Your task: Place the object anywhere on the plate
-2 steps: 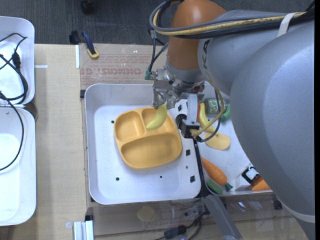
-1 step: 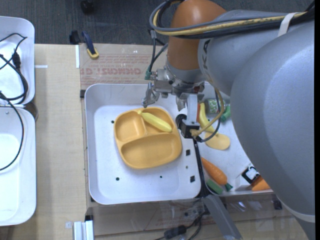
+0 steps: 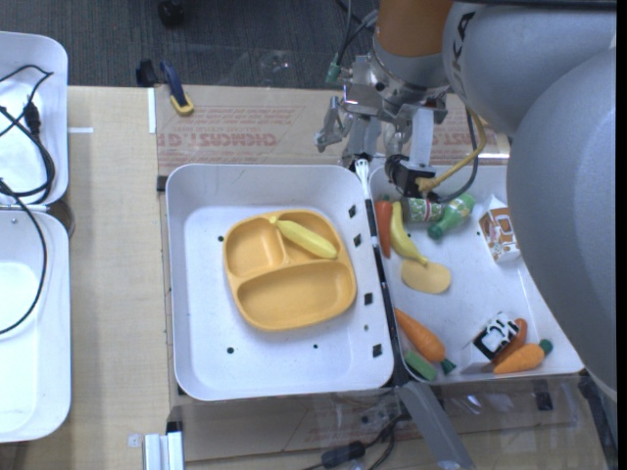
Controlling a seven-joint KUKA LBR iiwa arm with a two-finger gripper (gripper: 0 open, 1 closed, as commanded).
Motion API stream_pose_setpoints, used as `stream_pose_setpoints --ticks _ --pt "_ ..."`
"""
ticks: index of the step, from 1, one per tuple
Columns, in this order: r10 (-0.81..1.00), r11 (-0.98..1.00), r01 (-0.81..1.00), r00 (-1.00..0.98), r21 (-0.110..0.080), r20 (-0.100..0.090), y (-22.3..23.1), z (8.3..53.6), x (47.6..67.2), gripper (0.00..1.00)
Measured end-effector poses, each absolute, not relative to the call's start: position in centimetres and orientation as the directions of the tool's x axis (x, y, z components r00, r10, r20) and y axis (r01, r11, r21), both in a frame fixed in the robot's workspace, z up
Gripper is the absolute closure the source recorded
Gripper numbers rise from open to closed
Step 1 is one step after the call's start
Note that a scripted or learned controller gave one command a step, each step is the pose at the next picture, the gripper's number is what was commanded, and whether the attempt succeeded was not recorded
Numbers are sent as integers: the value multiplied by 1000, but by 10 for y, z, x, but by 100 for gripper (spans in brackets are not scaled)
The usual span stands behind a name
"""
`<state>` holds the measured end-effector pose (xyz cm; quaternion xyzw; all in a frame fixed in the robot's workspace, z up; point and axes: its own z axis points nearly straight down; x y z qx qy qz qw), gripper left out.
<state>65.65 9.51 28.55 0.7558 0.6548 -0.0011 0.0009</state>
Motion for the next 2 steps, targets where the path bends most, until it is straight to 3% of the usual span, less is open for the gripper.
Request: stream_pose_setpoints --ticks 2 --pt "924 -383 924 383 -1 -3 -17 373 659 0"
